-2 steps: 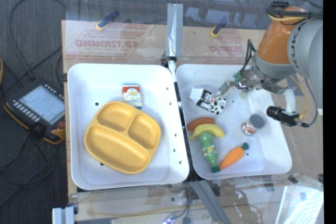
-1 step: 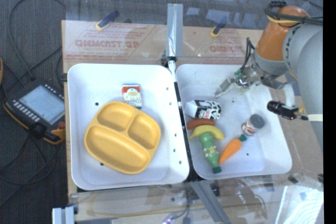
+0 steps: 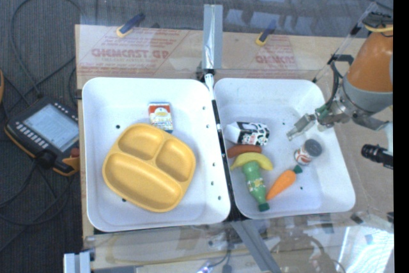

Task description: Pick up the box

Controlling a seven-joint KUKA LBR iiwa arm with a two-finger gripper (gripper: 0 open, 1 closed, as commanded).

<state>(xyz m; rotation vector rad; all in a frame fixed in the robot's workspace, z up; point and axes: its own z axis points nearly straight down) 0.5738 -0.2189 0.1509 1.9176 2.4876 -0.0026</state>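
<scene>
At the bottom of the frame we see the near rims of the two white bins on the bench. In the left bin (image 3: 96, 201) a yellow divided tray (image 3: 149, 166) lies flat and takes most of the floor. Just above its upper edge, near the middle of this bin, stands the box (image 3: 160, 115), a small red and white carton, touching or almost touching the tray; we cannot tell which.

In the right bin (image 3: 332, 195) the small things lie together at the lower middle: a green bottle (image 3: 255, 183), an orange carrot (image 3: 282, 183), a banana (image 3: 251, 161) with a sausage (image 3: 241, 150) just above it, then a black and white milk carton (image 3: 250, 133). A small can (image 3: 307, 151) lies to the right of them.

Further up, at the right of the frame, the tool (image 3: 300, 128) hangs over the right bin, near the can and well apart from the box. We cannot tell how wide it stands, and we see nothing in it. We judge the grasp is not yet begun, because the arm must cross the middle wall to the left bin first.
</scene>
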